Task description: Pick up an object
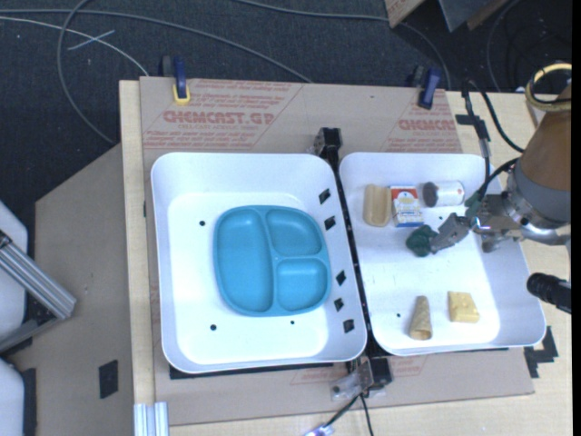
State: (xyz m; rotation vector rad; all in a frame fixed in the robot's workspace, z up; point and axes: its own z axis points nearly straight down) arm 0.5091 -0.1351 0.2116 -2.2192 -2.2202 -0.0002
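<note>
The right bin [508, 330] holds several small objects. A dark green lump [419, 241] lies near its middle. My gripper [451, 232] reaches in from the right, low over the bin, with its tip right beside the green lump's right side. Whether it touches the lump is unclear. Behind it lie a tan bread-like piece [375, 204], a small red, white and blue box [407, 205] and a grey and white cylinder [445, 193]. Toward the front sit a tan cone [420, 318] and a yellow block [463, 306].
The left bin [182, 334] carries a blue divided plate [271, 259]. A black divider with clips [345, 271] runs between the bins. The grey arm [545, 180] stands over the right bin's right edge. Cables trail across the bench's back.
</note>
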